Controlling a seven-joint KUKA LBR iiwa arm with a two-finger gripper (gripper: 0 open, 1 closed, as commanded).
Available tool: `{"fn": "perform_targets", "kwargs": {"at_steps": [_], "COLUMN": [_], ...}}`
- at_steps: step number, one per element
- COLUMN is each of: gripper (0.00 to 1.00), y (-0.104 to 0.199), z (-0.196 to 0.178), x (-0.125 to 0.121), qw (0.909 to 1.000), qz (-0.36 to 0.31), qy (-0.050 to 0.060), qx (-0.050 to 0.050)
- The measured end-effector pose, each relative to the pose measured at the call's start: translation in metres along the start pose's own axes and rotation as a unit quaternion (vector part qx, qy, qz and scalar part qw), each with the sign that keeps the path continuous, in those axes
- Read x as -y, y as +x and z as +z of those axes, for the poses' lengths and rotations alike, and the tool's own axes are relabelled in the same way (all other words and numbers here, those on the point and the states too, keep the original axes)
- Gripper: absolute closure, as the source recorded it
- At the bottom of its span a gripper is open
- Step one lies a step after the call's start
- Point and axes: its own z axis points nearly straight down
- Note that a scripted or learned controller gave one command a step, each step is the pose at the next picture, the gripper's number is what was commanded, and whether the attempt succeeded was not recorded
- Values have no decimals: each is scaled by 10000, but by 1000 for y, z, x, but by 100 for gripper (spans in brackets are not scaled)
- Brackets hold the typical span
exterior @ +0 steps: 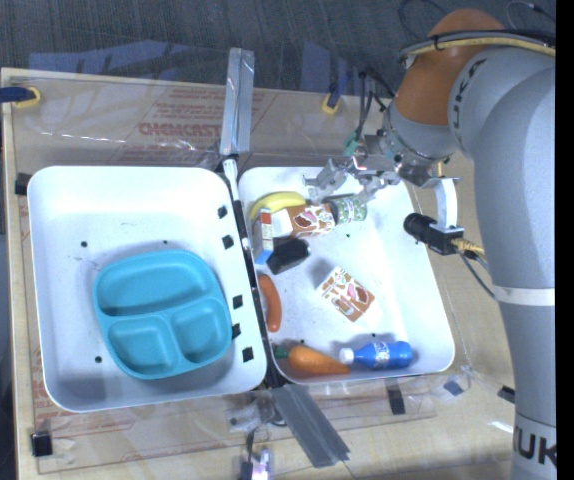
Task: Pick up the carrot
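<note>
Where bins meet, carrot (310,360) in right bin (422,298); blue tray (162,313) left

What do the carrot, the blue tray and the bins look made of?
Carrot: likely toy plastic, uniform orange with soft sheen. Blue tray: moulded plastic, matte, rounded compartments. Bins: white plastic or coated sheet, smooth, slightly glossy; hard to tell which.

left bin (57,198): divided tray (162,313), lower centre
right bin (422,278): carrot (312,360) at bottom edge, bottle (377,353) just right
</note>
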Motion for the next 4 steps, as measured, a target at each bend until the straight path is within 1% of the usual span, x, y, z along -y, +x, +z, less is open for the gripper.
{"fn": "perform_targets", "kwargs": {"at_steps": [1,2,3,4], "gripper": [0,0,0,0], "y": [-17,75,37,20], "z": [31,83,107,106], "x": [104,156,164,132], "qw": [9989,9925,9901,9885], "qz": [-477,-1222,-1404,-1510], "qy": [-7,-39,-18,-20], "qx": [-1,21,2,3]}}
